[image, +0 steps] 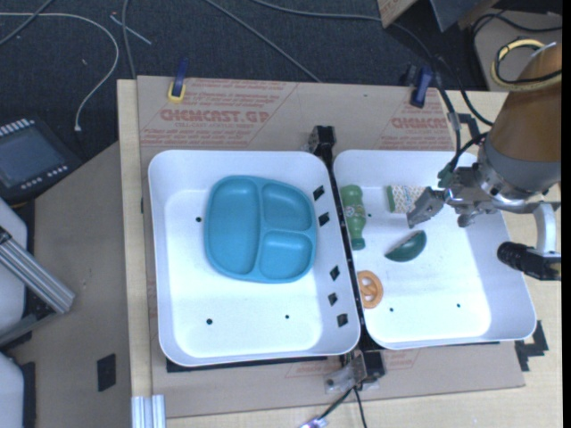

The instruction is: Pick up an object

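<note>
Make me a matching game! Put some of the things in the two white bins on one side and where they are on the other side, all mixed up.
Things:
1. blue divided plate
2. green bottle
3. orange pretzel
4. dark green bowl-shaped piece

Places:
A. right bin, near its front-left corner
B. left bin, in the middle
C. right bin, just below the pincer
D. right bin, along its left wall, toward the back

Pairs: 1-B, 2-D, 3-A, 4-C
</note>
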`<state>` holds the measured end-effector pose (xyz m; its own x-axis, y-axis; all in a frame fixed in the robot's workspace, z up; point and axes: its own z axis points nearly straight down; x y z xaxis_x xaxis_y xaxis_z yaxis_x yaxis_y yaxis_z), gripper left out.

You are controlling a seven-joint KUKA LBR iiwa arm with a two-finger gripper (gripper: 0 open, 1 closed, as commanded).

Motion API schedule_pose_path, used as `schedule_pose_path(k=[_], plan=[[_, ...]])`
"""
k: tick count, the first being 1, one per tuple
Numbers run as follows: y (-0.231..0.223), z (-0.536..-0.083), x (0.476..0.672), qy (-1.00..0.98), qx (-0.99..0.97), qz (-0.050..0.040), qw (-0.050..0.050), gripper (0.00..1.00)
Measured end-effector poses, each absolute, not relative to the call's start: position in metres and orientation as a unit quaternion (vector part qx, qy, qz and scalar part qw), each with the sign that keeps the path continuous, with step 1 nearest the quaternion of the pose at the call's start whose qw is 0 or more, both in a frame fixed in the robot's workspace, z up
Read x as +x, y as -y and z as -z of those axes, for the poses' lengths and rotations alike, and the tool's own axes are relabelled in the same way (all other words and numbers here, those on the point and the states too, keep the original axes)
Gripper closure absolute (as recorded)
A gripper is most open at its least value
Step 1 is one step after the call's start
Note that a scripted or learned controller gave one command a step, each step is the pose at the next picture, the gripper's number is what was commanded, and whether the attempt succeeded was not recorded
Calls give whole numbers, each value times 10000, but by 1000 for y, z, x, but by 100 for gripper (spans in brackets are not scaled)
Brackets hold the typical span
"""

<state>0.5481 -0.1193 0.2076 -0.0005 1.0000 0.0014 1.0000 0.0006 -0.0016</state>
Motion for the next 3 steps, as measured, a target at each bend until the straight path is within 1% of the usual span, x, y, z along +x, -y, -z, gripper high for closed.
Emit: schedule_pose_path(k=[2,3], plan=[[119,-90,530,7069,-7073,-18,43,0],[118,-84,529,7069,-7073,-5,23,0]])
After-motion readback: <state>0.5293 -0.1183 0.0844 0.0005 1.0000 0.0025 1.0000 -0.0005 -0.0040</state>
